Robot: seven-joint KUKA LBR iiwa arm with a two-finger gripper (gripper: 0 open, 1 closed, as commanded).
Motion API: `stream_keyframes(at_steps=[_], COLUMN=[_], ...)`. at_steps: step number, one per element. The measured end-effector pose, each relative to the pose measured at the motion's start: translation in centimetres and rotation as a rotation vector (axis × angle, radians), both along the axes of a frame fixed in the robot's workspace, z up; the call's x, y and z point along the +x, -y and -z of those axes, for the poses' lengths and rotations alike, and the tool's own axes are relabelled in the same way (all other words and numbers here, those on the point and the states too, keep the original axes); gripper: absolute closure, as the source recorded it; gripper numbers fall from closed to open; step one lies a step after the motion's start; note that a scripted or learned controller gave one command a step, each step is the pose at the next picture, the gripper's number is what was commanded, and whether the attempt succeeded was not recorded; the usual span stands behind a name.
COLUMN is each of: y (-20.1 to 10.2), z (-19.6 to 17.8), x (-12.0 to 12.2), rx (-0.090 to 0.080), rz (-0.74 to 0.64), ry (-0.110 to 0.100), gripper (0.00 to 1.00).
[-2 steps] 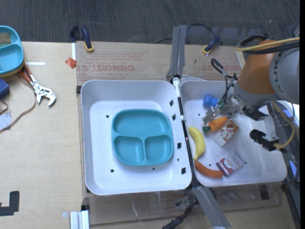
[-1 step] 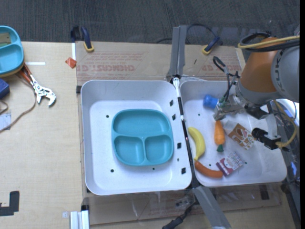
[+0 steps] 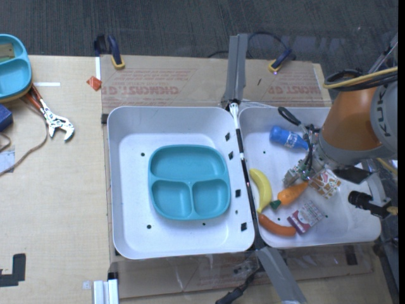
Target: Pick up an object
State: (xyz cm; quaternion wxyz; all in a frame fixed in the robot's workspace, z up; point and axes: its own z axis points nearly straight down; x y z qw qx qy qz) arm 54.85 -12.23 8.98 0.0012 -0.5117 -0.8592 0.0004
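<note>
while the left bin (image 3: 120, 189) holds a teal tray (image 3: 189, 182), the right bin (image 3: 354, 230) holds banana (image 3: 261, 187), carrot (image 3: 292, 194), blue bottle (image 3: 288, 137); gripper (image 3: 308, 167) state i cannot tell.

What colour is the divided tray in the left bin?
Teal blue tray, clearest in the camera view.

A pale wooden bench (image 3: 57, 220) meets a dark, perhaps carpeted floor (image 3: 177, 11) along its far edge, with brown cardboard (image 3: 171, 84) spread beneath the bins and clamped there.
</note>
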Motion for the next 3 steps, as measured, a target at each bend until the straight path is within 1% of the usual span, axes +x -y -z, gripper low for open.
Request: stream_keyframes(at_steps=[1, 2, 3], y=[2.2, -7.9, -7.9], z=[0.0, -10.0, -10.0], x=[-7.1, -7.0, -7.0], rx=[0.0, -0.002, -0.002], rz=[-0.083, 0.068, 0.069], ry=[0.001, 0.001, 0.001], gripper=[1.0, 1.0, 0.0])
